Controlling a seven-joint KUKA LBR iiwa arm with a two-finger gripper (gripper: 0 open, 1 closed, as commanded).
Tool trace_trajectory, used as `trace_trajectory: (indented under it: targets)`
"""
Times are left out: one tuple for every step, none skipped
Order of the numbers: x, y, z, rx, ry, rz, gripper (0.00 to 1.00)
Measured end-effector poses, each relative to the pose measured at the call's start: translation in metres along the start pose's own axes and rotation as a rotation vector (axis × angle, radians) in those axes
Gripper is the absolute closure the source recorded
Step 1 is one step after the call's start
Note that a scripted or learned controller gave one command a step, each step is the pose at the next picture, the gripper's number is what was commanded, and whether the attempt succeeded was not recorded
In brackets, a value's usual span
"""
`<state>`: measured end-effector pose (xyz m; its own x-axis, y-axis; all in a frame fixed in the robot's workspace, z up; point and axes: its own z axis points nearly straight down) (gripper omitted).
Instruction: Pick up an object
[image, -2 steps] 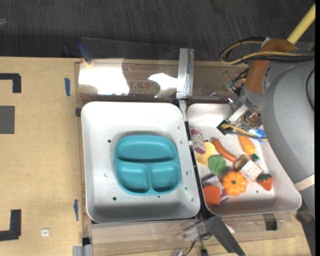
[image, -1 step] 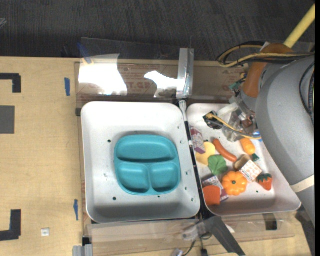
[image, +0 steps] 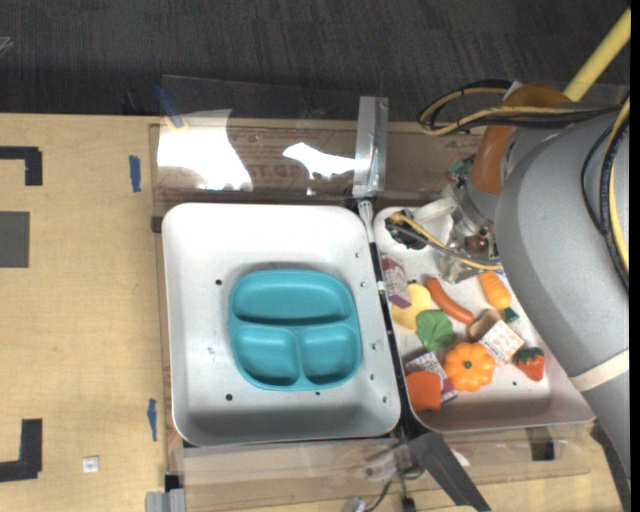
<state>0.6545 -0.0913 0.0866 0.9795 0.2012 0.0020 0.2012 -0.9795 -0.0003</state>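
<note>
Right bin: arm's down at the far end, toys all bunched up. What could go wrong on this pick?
1. The toys in the right bin lie packed together: the pumpkin touches the green piece, so a grab may catch two or slip.
2. The gripper sits near the bin's far wall beside loose cables, which may snag.

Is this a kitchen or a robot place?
Probably a robot test bench, not a kitchen. A big grey robot arm reaches over two white bins: one holds a teal divided tray, the other toy food like a small pumpkin.
</note>
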Motion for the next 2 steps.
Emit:
trace_trajectory:
  targets:
    - [0.001,0.000,-0.011,0.002,0.002,0.000,1.00]
    - [-0.039,-0.034,-0.103,0.001,0.004,-0.001,1.00]
